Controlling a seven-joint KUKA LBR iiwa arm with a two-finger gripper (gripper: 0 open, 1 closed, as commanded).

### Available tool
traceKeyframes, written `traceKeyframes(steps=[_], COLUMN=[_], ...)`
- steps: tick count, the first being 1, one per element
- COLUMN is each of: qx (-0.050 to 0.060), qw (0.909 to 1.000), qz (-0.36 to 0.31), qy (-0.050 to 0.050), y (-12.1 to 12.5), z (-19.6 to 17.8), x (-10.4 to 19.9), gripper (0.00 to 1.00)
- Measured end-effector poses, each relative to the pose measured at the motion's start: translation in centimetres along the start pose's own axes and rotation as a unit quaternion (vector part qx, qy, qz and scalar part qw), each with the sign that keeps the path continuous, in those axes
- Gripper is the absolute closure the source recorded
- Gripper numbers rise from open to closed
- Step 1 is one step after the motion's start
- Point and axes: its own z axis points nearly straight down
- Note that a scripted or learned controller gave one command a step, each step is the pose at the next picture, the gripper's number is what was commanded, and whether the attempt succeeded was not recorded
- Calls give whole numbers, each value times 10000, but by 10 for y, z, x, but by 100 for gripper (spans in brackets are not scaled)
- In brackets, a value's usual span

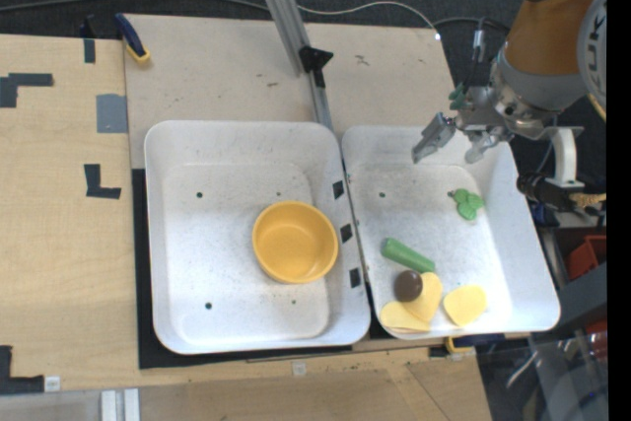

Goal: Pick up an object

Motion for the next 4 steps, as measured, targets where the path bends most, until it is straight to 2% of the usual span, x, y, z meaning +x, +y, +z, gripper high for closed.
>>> traceKeyframes(steps=[1, 2, 4], qx=[-1, 31, 9], qw=[10000, 10000, 10000], qz=[3, 7, 6], qy=[0, -1, -8], y=[0, -9, -26], z=[0, 59, 176], x=[0, 4, 5], gripper=[0, 0, 0])
